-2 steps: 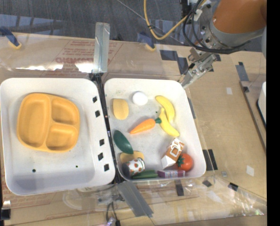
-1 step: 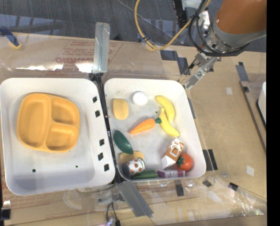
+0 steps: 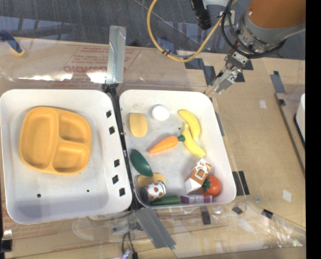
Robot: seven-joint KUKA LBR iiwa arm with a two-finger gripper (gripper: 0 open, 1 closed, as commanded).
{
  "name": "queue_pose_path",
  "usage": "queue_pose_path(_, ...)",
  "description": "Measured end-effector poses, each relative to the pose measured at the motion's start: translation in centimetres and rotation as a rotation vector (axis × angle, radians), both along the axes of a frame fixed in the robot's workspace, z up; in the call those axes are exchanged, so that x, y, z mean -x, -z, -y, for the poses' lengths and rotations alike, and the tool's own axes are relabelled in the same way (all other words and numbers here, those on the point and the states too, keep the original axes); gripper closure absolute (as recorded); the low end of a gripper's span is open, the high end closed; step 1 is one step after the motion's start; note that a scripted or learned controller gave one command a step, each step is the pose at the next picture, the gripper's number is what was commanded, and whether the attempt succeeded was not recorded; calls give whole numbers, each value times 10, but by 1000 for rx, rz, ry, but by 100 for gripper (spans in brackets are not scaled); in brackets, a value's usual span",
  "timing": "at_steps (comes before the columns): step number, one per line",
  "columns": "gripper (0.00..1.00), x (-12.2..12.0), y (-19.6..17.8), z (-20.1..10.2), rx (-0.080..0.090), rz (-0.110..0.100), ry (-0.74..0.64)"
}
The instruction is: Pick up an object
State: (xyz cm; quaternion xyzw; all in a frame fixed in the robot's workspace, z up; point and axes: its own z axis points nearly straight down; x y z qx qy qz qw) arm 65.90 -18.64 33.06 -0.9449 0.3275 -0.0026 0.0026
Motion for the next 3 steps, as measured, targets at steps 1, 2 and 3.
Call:
queue_pose_path(1, 100, 4, 211, -10, -3, -15, -316)
queue_pose_path(2, 100, -1, 68, -15, 6, 10, -474)
queue_pose_path(3, 100, 5, 200, -86, -5, -17, -446)
